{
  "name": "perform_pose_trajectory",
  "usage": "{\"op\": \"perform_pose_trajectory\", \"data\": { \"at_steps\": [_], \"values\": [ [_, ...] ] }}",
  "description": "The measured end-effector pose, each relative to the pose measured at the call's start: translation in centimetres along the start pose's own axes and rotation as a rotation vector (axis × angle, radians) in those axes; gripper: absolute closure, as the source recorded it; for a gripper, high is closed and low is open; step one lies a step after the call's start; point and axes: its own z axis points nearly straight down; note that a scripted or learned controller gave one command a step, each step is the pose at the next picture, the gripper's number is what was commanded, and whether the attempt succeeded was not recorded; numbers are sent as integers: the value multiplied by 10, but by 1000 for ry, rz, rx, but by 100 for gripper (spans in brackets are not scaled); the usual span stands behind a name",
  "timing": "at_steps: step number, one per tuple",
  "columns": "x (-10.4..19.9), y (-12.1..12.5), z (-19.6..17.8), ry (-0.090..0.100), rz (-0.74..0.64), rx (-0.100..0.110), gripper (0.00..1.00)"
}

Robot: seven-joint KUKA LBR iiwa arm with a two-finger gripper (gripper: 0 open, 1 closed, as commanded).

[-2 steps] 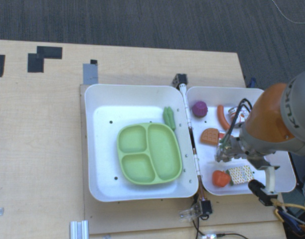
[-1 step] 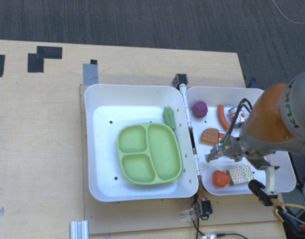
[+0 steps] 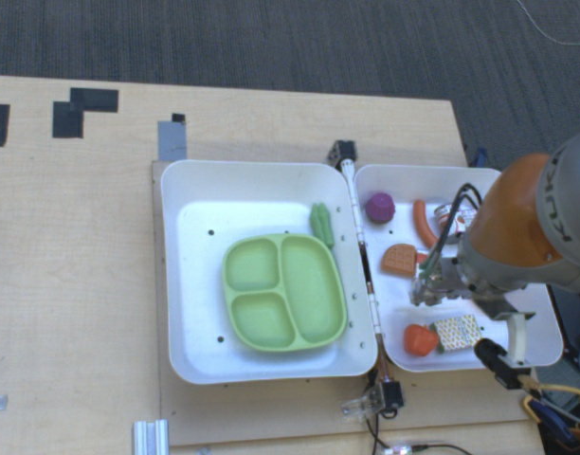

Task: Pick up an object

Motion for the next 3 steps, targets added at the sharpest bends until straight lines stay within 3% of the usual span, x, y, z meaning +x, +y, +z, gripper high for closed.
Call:
{"op": "perform_pose_trajectory", "data": {
  "at_steps": [1, 2, 3],
  "values": [
    [-60, 97, 26, -4, 0, -2, 100],
    [-58, 95, 29, 0, -1, 5, 0],
    [-58, 97, 19, -1, -6, 2, 100]
  ]
}}
